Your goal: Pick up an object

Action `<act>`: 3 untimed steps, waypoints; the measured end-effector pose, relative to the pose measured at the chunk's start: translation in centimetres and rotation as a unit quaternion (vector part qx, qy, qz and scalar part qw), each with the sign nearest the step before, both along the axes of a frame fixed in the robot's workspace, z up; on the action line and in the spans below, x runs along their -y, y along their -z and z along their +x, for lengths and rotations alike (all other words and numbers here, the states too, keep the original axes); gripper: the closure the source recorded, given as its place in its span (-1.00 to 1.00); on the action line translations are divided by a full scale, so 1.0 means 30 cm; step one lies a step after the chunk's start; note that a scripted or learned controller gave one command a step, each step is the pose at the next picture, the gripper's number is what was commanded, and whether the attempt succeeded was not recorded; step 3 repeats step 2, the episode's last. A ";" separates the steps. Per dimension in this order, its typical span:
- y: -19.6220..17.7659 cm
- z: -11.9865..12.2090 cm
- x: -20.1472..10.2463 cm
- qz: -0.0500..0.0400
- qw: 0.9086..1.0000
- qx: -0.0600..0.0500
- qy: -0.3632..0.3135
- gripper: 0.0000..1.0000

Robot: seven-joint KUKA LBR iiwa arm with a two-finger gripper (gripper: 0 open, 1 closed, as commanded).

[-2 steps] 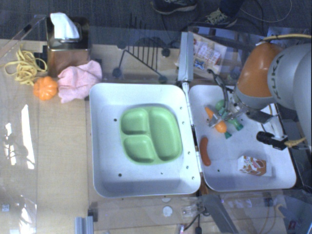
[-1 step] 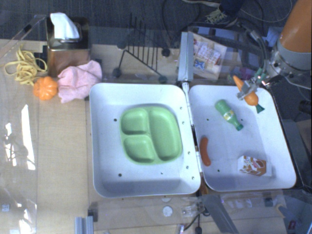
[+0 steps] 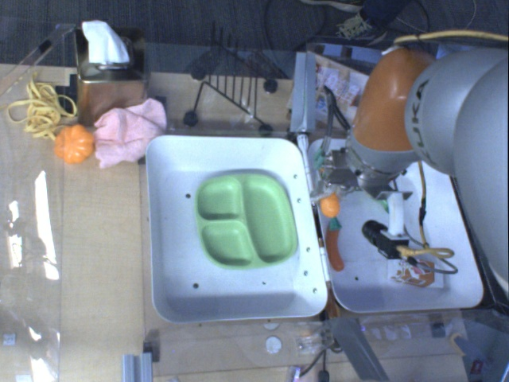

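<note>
Bins side by side: the left bin carries a green divided tray; over in the right bin, a toy carrot lies along the left wall, below the gripper. Looks light, rigid, smooth — best pinched across its middle. Jaws: can't tell. No legible writing anywhere.

Grey arm hangs over right bin; green tray fills left bin.

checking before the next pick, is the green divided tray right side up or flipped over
Right side up. The green divided tray lies flat in the left bin with its three compartments facing up, rims raised around hollow wells, and nothing visible in them.
</note>
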State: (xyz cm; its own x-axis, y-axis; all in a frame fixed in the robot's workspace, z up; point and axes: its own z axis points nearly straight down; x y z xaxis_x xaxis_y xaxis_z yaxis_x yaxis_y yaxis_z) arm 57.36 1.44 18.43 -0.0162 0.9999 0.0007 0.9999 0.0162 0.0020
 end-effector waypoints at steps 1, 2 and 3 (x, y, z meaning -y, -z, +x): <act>0.120 -0.028 0.135 -0.001 0.995 0.001 -0.103 1.00; 0.324 -0.082 0.374 0.001 0.981 0.001 0.192 1.00; 0.324 -0.082 0.374 0.001 0.981 0.001 0.192 1.00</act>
